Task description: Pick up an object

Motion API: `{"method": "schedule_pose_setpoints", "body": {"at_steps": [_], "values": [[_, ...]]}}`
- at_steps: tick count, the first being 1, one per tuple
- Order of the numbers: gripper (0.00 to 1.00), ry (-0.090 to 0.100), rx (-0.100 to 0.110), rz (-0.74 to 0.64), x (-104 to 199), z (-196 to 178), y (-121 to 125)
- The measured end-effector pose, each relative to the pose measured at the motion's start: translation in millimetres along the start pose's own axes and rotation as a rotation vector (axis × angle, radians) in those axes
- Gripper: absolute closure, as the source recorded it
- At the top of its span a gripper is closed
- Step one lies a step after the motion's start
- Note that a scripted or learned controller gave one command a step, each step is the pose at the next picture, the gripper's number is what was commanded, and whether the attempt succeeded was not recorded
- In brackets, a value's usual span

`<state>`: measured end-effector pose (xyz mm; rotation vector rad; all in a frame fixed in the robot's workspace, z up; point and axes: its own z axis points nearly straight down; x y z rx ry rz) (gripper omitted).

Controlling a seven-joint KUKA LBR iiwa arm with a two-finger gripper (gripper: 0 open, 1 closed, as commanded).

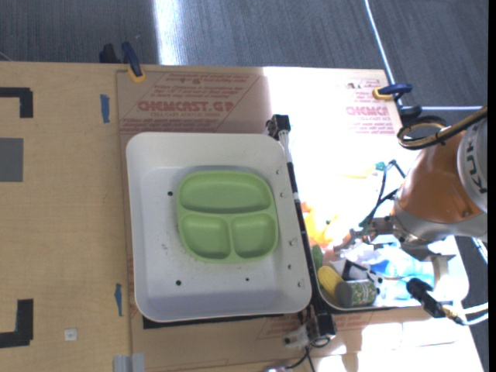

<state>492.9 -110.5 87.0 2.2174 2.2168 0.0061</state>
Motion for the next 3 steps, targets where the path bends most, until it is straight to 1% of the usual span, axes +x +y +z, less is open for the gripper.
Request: {"method": "schedule_pose_setpoints", "body": {"at_steps": [1, 2, 3], "values": [[0.00, -0.004, 0.000, 0.002, -66.3, 0.4, -12.2], [1.00, -0.008, -0.006, 0.004, -67.3, -10.8, -10.5], [1.00, -0.001, 0.003, 0.001, -114.4, -145.2, -9.7]]}}
